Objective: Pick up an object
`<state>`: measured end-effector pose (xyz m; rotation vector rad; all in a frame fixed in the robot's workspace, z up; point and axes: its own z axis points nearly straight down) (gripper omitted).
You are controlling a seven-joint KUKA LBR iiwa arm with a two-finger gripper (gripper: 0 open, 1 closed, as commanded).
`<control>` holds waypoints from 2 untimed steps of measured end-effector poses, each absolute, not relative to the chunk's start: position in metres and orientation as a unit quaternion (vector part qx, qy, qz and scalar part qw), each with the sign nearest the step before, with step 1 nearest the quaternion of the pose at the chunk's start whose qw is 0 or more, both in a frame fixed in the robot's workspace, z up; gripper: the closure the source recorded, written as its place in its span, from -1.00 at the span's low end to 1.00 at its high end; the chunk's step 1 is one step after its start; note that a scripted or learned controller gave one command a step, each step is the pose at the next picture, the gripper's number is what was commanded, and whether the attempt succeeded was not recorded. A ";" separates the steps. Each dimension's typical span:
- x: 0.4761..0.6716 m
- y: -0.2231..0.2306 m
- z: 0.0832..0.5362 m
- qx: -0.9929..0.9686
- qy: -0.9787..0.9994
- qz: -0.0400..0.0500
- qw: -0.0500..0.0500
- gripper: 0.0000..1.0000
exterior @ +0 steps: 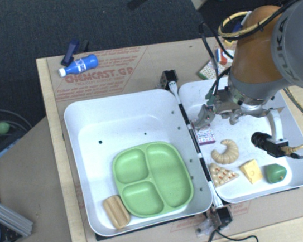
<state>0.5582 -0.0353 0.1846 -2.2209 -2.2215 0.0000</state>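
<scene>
A tan ridged block [116, 211] is seen at the near left corner of the left bin [83, 119], lying against the front edge of a green divided plate [151, 178]; the plate is set flat in the near half of that bin, with three compartments in view.

In the right bin [245, 134], four things are gathered along the near side; a green rounded item [275, 173] is placed nearest the right corner; a yellow wedge [251, 171] is found just beside it on the left; a tan criss-crossed slice [223, 175] is laid further left, near the divider between the bins; a curved croissant [226, 151] is placed just behind the slice and the wedge. A small printed packet [204, 136] is seen against the divider, behind the croissant.

The gripper [219, 117] is held over the far left part of the right bin, near the packet and just behind the croissant; nothing can be seen to be held by it; whether the jaws are open or closed cannot be told from this angle.

On the bench [149, 70], beyond the left bin, a blue and white bottle [79, 65] is laid on its side, well apart from both bins.
</scene>
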 end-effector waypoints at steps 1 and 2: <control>0.501 -0.101 0.104 -0.708 -0.706 0.002 0.001 -1.00; 0.573 -0.180 0.121 -0.708 -0.707 0.000 -0.001 -1.00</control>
